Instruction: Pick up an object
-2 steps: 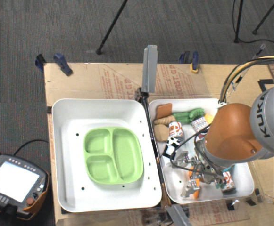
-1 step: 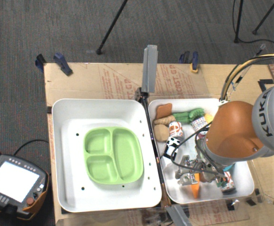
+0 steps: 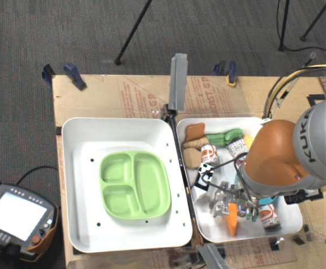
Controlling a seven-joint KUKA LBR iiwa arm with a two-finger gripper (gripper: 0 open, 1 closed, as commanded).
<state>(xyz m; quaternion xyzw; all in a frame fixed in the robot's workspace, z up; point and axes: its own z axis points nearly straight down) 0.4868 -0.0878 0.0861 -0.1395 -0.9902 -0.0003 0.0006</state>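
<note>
My gripper [image 3: 232,208] is low in the right bin [image 3: 219,234], near its front. The fingers [image 3: 217,207] stand open and spread. An orange carrot-shaped toy [image 3: 232,221] lies between them, its pointed end towards the bin's front edge. The fingers are to either side of its upper end, and I cannot tell whether they touch it. A red-and-white can [image 3: 269,216] lies just right of the gripper. The orange band of the arm [image 3: 272,156] hides the middle right of the bin.
The left bin [image 3: 78,150] holds a green divided plate [image 3: 134,185]. At the back of the right bin lie a brown piece [image 3: 195,131], a green soft toy [image 3: 224,137], two small labelled cans [image 3: 209,153] [image 3: 237,146] and a black-and-white tag [image 3: 205,175].
</note>
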